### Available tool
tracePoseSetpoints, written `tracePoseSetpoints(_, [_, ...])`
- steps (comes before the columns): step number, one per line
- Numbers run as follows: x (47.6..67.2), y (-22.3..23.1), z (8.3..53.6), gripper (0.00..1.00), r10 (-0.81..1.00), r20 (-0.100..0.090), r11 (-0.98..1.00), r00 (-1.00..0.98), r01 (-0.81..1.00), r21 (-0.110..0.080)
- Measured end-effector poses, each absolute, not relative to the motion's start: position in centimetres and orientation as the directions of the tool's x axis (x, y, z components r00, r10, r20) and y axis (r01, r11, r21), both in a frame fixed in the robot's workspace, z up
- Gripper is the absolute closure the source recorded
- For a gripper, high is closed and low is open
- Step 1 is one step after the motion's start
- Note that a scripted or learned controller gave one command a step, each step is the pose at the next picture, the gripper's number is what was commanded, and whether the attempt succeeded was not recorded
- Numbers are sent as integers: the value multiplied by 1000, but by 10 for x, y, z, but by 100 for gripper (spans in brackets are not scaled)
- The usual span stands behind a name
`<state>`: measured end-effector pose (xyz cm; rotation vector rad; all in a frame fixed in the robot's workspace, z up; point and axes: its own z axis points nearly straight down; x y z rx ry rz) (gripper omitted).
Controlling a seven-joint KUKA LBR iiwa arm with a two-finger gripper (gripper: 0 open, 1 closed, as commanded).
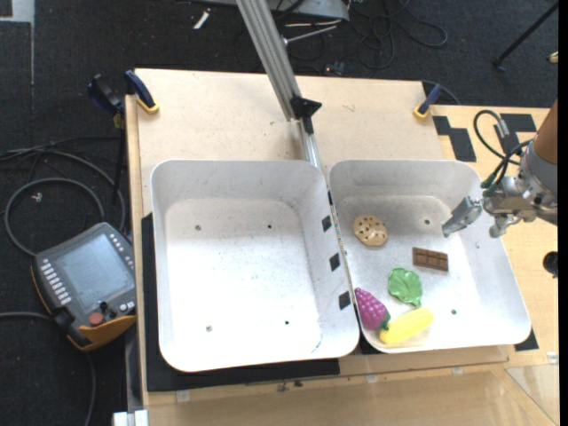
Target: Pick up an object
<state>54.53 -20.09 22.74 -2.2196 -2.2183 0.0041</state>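
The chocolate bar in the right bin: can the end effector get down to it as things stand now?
Probably yes. The chocolate bar lies flat on the right bin floor with bare floor around it, apart from the cookie and green leaf. The end effector hangs up and right of it, with nothing between them.

The left bin (238,264) is offering bare floor throughout. In the right bin (497,278), a cookie (370,231), chocolate bar (430,258), green leaf (405,286), purple grapes (371,308) and yellow corn (406,326) are crowding the middle and near-left (the last three nearly touching), leaving the far corner and right side passable.
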Motion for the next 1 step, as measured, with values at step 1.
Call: tracePoseSetpoints(1, [545,-194,182,0,1000,1,-1,1,1000,-5])
